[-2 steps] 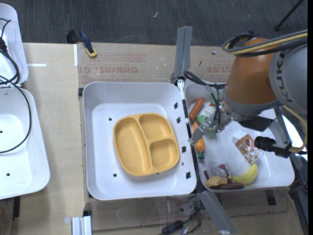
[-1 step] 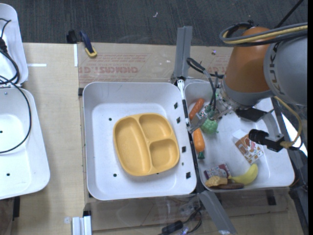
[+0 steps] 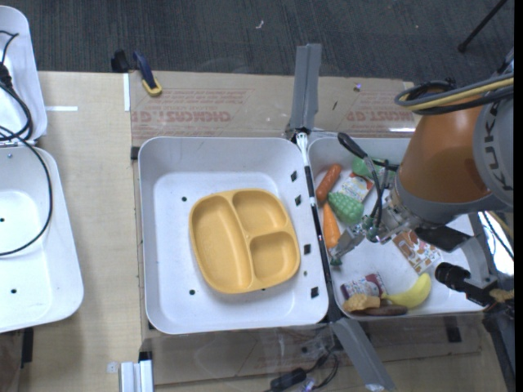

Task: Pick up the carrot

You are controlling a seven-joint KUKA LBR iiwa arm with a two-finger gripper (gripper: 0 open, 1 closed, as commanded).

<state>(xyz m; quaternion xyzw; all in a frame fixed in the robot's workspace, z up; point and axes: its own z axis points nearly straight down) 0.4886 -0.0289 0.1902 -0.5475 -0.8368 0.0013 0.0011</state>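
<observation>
The gripper (image 3: 347, 247) hangs low in the right bin (image 3: 458, 300), just right of the carrot (image 3: 331, 225) lying along the bin's left wall; whether its fingers are spread or pressed together, I cannot tell

Cardboard sheet (image 3: 245, 104) under the bins: red print, upside down from this view, reads roughly "CHEMICALS" after a "GP"-type mark; the same line repeats on the right part near (image 3: 372, 119). Exact wording uncertain. Arm (image 3: 490, 149): dark letters on the grey casing above the orange band, "KU" legible, the rest cut off by the frame edge. Small packet (image 3: 417, 251) in the right bin: red and white print, too small to read. Another wrapper (image 3: 365, 287) near the banana (image 3: 415, 291): dark label, unreadable.
</observation>
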